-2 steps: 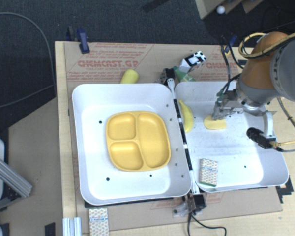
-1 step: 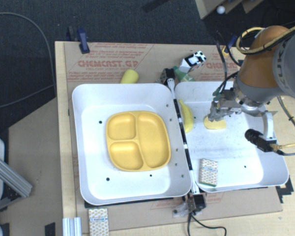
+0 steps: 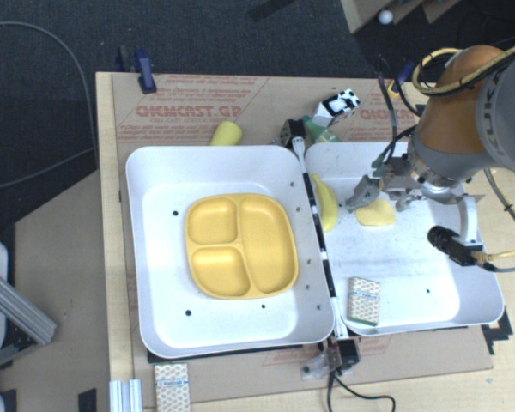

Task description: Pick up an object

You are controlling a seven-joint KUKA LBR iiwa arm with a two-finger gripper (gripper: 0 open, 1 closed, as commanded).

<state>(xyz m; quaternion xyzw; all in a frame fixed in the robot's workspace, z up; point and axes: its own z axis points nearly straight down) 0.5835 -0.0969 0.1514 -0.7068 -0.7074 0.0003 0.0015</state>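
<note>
Blue clamp (image 3: 143, 69) on cardboard (image 3: 189, 106) edge, grey cable (image 3: 69, 50) on floor.

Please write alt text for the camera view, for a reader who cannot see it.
A grey arm's tool hangs over a pale yellow object in the right bin. The left bin holds a yellow divided plate; a small packet lies at the right bin's front.

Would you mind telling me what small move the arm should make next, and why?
Probably a short descent onto the pale yellow piece in the right bin. The gripper sits right at that piece's upper left edge with nothing visibly between its fingers, so lowering and centring over it seems the likeliest way to get a hold.
</note>
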